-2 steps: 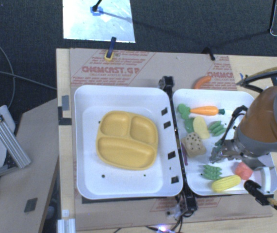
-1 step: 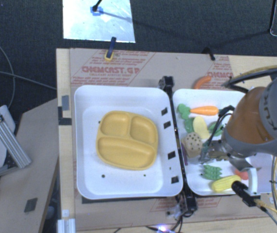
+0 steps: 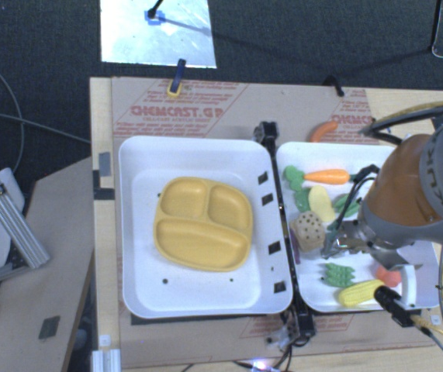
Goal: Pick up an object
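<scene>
The right bin (image 3: 287, 155) holds several toy foods: an orange carrot (image 3: 327, 177), a pale yellow-green fruit (image 3: 321, 204), a beige speckled lump (image 3: 309, 229), a green pea pod (image 3: 337, 273), a yellow corn cob (image 3: 359, 291) and a small red piece (image 3: 388, 276). My gripper (image 3: 332, 244) is low in this bin, just right of the speckled lump and above the pea pod. The orange-banded wrist (image 3: 396, 188) covers the bin's right half. I see nothing lifted off the bin floor.
In the left bin (image 3: 140, 285) lies a yellow divided plate (image 3: 203, 223). An orange toy (image 3: 322, 131) rests on the cardboard behind the right bin. A black divider with clips (image 3: 279, 208) runs between the bins.
</scene>
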`<action>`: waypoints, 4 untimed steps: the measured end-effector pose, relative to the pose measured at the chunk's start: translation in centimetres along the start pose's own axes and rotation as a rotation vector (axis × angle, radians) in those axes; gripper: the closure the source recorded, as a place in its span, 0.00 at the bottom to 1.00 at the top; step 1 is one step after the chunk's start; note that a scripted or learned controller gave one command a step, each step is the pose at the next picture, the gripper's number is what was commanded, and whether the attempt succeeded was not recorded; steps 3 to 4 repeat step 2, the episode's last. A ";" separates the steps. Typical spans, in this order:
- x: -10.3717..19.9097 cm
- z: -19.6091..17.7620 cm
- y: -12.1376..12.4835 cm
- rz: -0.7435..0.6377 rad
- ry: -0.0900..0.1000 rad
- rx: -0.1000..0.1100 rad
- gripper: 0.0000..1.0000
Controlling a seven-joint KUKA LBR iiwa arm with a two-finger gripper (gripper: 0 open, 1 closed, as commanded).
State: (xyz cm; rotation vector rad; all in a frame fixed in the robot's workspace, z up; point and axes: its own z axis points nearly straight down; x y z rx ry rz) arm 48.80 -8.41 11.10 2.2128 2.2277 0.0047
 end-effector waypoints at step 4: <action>17.1 -7.3 1.8 -0.006 0.003 0.002 1.00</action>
